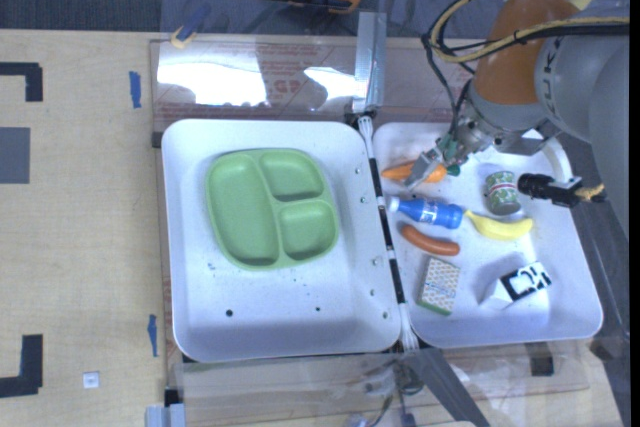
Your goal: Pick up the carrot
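The carrot [402, 172] is a small orange piece lying at the far left of the right bin [560, 305], close to the divider between the two bins. My gripper [432, 167] is down right over the carrot's right end, reaching in from the grey arm with the orange band [520, 55] at the upper right. Part of the carrot is hidden under the gripper. I cannot tell whether the carrot is resting on the bin floor or raised off it.
Near the carrot in the right bin lie a blue bottle [430, 212], a red sausage [430, 241], a yellow banana [503, 226], a small can [500, 190], a speckled sponge [440, 285] and a black-and-white block [525, 282]. The left bin [200, 315] holds a green divided plate [272, 207].
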`<state>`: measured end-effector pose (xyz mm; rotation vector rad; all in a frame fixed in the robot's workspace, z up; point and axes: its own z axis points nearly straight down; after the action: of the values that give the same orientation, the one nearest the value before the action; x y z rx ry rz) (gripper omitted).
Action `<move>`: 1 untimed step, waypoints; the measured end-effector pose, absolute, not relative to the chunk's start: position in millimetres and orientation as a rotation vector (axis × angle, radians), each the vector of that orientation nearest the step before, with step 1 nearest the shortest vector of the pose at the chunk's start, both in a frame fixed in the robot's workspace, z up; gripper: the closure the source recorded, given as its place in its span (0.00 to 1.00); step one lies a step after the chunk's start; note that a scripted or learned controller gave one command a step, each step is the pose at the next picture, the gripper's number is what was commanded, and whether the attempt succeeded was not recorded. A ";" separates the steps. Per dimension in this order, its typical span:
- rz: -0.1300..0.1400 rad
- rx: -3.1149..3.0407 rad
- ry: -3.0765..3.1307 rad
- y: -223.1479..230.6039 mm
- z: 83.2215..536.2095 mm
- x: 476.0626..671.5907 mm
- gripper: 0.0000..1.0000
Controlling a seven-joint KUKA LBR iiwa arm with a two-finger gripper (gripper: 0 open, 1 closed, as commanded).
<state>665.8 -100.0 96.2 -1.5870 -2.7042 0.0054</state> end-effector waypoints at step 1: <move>-0.003 -1.659 -2.675 -148.6 193.0 668.0 0.00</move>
<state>668.0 -148.6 193.0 -1.6591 -2.6745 -0.0030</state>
